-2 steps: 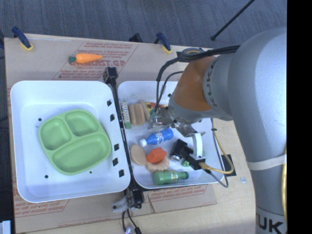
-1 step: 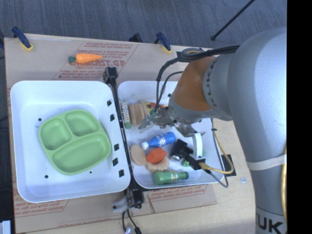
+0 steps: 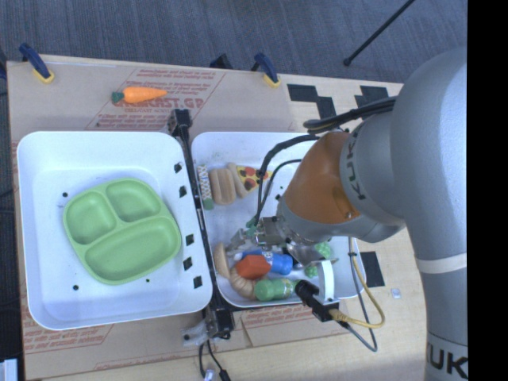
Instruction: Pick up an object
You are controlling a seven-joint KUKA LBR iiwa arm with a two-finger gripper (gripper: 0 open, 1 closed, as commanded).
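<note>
Down in the right bin (image 3: 238, 145), the gripper (image 3: 266, 248) hangs over a toy pile (image 3: 258, 272) near its front edge; whether the fingers are open or closed, I cannot tell.

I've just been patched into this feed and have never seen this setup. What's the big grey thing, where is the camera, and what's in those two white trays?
One fixed camera looks down at a slant on a bench. The grey machine with the orange band is a robot arm reaching in from the right; its gripper is low over the right bin, among a pile of toy food: a hot dog, a red piece, a blue piece, a green piece. Whether it holds anything is unclear. The left bin holds a green divided plate. A toy carrot lies on the cardboard behind.
</note>
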